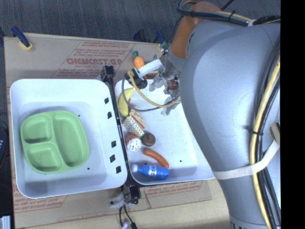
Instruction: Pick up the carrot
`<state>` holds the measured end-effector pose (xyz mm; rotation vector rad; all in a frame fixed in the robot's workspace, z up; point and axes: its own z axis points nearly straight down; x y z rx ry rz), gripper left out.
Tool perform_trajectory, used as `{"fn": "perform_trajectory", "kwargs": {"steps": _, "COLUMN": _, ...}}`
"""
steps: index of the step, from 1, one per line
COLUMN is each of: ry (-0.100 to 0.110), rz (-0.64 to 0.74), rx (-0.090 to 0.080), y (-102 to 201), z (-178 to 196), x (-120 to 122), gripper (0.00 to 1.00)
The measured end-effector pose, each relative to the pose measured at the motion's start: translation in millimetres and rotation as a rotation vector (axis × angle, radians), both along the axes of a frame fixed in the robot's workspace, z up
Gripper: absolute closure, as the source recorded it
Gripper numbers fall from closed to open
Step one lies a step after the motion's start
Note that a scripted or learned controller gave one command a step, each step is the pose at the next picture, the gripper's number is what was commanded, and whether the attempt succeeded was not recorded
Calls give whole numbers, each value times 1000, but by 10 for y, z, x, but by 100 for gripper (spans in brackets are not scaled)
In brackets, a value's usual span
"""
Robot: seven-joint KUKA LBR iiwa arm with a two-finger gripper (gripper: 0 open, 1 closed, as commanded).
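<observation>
Camera view from above the bench has the grey arm [228, 94] sweeping in from three o'clock, its bulk covering much of the right bin [188, 149]. The gripper [164, 80] sits at the bin's twelve o'clock end amid cables, and whether it is open or closed cannot be told. The carrot [138, 62], small and orange with a green top, lies near the bin's top rim at about ten o'clock from the gripper, apart from it. Lower in the same bin are a banana [125, 101], a brown ball [148, 139], an orange sausage [156, 157] and a blue bottle [150, 171] toward six o'clock. The left bin [28, 92] holds a green divided plate [54, 140].
</observation>
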<state>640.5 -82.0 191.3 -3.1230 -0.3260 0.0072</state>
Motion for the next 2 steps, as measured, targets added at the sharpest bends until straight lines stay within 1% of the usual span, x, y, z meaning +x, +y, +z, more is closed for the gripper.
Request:
{"fn": "perform_trajectory", "kwargs": {"steps": 1, "ry": -1, "rz": -1, "rx": 0, "y": 292, "z": 2, "x": 63, "gripper": 0}}
{"fn": "perform_trajectory", "kwargs": {"steps": 2, "ry": 2, "rz": 3, "rx": -1, "y": 289, "z": 98, "x": 62, "gripper": 100}}
